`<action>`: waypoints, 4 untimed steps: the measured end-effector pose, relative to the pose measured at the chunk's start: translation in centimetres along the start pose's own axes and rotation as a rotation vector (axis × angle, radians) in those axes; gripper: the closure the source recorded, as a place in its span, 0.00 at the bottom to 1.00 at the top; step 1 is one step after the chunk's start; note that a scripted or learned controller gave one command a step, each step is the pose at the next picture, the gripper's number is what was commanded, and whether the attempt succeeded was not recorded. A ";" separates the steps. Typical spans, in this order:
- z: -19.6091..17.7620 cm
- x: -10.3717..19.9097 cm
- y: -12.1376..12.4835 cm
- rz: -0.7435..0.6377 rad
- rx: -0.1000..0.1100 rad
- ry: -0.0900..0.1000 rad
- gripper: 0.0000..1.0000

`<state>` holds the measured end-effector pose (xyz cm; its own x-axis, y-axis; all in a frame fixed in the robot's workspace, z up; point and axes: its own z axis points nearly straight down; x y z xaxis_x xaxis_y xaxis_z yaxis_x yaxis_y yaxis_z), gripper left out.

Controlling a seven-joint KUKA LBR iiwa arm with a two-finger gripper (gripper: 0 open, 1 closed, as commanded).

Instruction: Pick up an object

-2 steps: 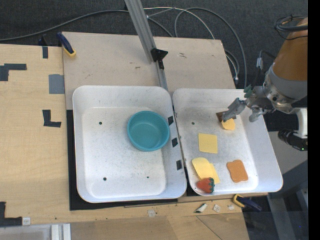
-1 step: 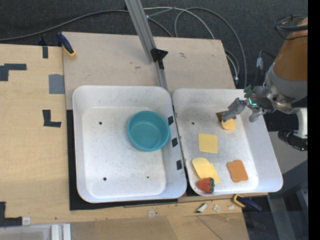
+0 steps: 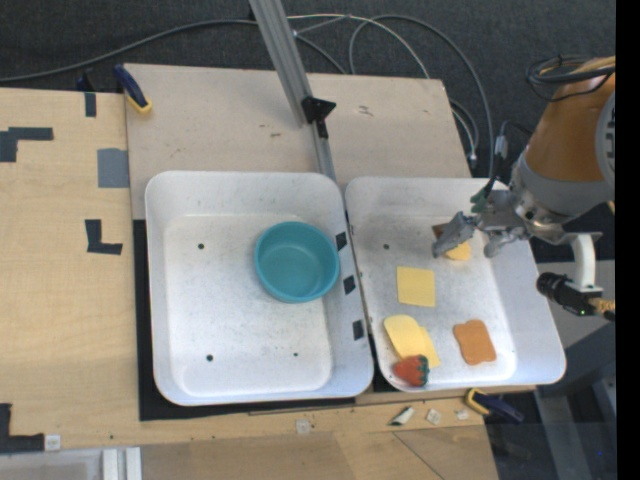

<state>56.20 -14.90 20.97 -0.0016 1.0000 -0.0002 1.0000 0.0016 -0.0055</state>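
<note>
The right bin holds several small food toys: a yellow square slice, a pale yellow piece, a red strawberry-like piece, an orange slab and a small yellow piece. My gripper hovers over the upper part of this bin with its fingers spread open. The small yellow piece lies just below the left finger, not clamped between the fingers. A teal bowl stands in the left bin.
A slanted metal pole rises behind the bins, with cables looping across the back. A blue and yellow clamp sits at the board's far left corner; another clamp sits at the front right.
</note>
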 end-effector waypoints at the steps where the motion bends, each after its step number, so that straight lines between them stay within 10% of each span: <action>1: 4.5 0.7 -0.1 0.000 0.001 0.001 0.00; 2: 10.2 0.6 -1.2 0.001 0.003 0.002 0.00; 3: 8.9 0.7 -1.1 -0.001 -0.002 0.002 1.00; 4: 2.6 0.7 -0.7 0.000 -0.010 -0.001 1.00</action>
<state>55.47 -14.18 18.35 -0.0018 1.0000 -0.0013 1.0000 0.0018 0.0049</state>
